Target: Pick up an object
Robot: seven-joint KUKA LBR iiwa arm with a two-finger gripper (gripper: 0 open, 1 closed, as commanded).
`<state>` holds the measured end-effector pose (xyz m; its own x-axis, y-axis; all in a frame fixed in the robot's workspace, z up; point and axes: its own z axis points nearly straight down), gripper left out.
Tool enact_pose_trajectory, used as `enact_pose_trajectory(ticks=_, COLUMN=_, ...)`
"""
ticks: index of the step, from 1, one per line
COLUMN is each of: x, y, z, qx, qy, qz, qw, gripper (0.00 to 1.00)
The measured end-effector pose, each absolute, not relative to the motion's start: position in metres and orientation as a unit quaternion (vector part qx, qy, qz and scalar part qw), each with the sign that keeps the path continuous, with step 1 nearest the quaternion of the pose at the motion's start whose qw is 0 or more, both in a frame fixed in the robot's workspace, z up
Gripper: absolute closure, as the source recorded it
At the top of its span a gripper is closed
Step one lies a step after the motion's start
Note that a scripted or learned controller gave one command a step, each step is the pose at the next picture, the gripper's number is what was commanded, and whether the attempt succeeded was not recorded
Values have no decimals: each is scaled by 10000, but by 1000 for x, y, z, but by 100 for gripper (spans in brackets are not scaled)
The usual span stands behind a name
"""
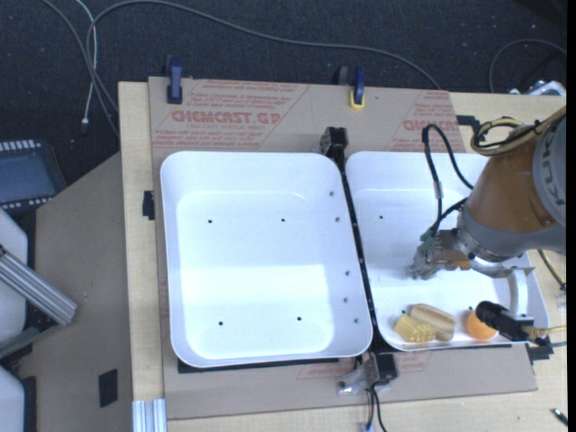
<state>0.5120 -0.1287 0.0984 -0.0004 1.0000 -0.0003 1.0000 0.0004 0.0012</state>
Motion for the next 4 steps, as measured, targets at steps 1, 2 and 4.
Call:
enact_pose_trajectory(ticks=1, x=505, y=-135, z=151, qx=7072, qy=7070, qz=13, qw=20, gripper=100)
enact_pose_trajectory(ticks=2, x=497, y=-133, z=201, qx=7070, qy=7072, qz=14, qw=19, gripper=100)
enact_pose_trajectory(ticks=4, x=498, y=-75, z=255, qx=7052, qy=7090, qz=8, qw=-2, gripper=100)
